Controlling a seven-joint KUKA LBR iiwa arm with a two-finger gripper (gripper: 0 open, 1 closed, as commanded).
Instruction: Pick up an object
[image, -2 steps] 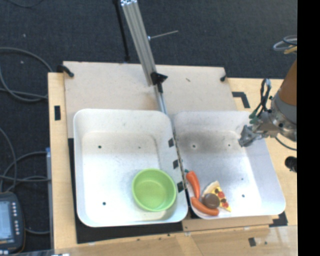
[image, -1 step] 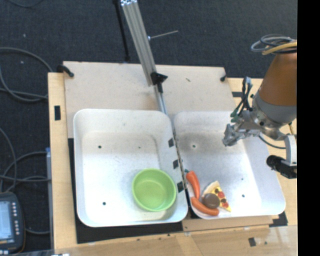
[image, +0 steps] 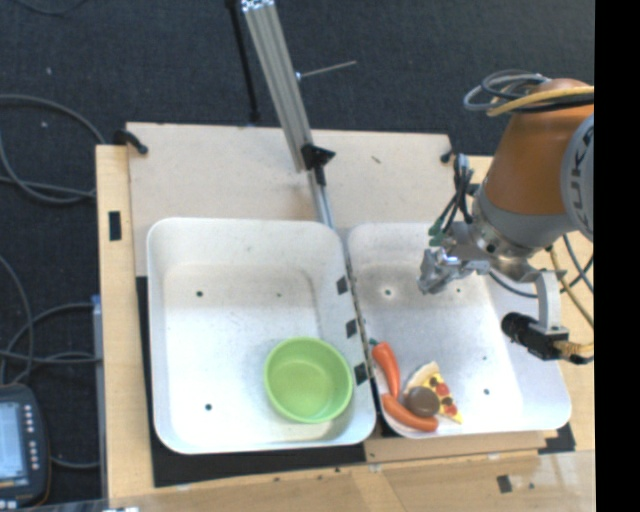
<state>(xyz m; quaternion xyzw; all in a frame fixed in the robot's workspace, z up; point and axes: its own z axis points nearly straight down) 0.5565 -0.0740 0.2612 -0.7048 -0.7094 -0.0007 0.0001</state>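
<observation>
Hovering the grey two-finger gripper (image: 434, 276) over the right-hand shallow white bin (image: 500, 330); grip state I cannot tell. I am targeting the orange plastic carrot (image: 387, 366) at the near-left corner; descending centred, clear of the wall.

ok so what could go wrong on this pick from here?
1. The carrot, hot dog, pizza slice and brown piece lie piled together in the right bin's near-left corner, so a grasp may catch two items or none.
2. That pile sits against the bin wall, so the fingers may hit the rim.
3. The end effector hovers over bare bin floor, far from the pile; closing there would likely grab nothing.
</observation>
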